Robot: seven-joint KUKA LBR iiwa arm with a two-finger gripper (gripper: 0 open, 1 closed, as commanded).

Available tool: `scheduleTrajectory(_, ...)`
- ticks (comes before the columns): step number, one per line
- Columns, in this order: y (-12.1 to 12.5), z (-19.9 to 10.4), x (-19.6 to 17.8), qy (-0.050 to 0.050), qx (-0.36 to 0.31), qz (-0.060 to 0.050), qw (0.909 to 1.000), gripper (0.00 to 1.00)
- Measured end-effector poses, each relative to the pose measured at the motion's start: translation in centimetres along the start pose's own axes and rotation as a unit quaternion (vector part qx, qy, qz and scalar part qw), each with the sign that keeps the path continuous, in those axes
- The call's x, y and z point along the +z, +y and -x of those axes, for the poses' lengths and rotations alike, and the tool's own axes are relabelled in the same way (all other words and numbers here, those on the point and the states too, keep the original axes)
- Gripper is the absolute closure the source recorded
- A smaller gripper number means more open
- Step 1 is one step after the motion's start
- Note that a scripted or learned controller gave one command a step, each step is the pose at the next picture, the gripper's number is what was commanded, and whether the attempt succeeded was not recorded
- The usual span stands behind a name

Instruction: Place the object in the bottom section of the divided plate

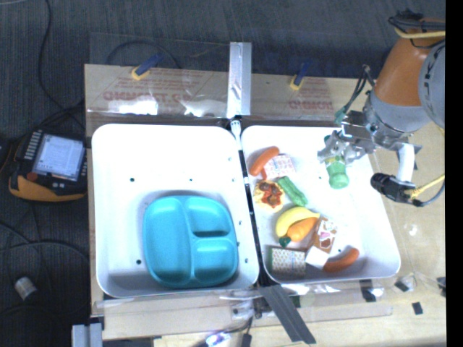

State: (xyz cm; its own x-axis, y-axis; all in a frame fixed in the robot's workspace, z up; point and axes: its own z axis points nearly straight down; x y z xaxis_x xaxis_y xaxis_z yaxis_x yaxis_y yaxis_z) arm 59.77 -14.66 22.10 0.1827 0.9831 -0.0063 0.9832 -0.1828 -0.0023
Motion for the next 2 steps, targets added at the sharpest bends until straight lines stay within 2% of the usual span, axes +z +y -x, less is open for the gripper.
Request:
scheduleTrajectory(1, -4.6, -9.1, 3.8, 0.004, -0.164, 0.0, 0.9864, 1.0)
scheduleTrajectory(2, -9.8, -15.7, 3.8, 0.003, -0.201, 0.0, 0.9795, 1.0)
